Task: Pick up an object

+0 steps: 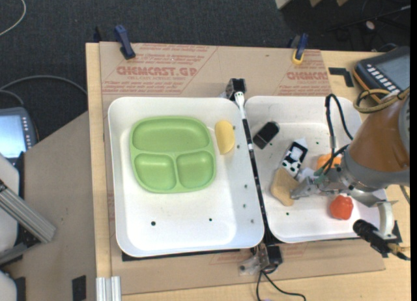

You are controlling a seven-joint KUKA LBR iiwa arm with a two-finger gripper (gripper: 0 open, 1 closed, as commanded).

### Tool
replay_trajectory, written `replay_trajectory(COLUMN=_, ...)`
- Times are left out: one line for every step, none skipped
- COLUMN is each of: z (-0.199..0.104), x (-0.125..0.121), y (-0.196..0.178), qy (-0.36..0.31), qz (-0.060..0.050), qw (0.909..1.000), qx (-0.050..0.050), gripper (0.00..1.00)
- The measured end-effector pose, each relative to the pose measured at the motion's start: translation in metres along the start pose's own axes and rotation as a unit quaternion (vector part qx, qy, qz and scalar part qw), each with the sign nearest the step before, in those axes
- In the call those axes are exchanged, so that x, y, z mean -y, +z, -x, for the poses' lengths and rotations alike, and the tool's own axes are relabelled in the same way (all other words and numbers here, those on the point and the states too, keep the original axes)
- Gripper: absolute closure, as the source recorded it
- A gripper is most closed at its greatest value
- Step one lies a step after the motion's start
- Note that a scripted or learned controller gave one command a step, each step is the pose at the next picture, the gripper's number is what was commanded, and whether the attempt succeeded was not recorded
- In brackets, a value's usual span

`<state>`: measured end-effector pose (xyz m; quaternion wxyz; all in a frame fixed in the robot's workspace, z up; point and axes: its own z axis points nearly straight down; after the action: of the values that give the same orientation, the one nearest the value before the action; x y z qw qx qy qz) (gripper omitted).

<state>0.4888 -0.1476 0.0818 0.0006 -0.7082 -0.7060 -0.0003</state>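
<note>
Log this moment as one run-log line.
gripper: right bin, at tan block | grasp: unconfirmed | red object: beside arm | left bin: green tray, yellow piece

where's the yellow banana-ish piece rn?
In the left bin, by its right wall: the yellow piece lies just beside the upper right corner of the green divided plate.

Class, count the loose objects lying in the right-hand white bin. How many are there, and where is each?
4: black block upper left, black-and-white patterned block centre, tan wedge lower left, red-orange ball lower right. The arm may hide others.
</note>
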Motion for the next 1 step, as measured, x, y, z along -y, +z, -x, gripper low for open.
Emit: replay_trajectory(z=0.0516, x=-0.0492, y=-0.0035, qy=-0.001, qz=0.003, qw=1.0000, qx=0.003, gripper=0.00)
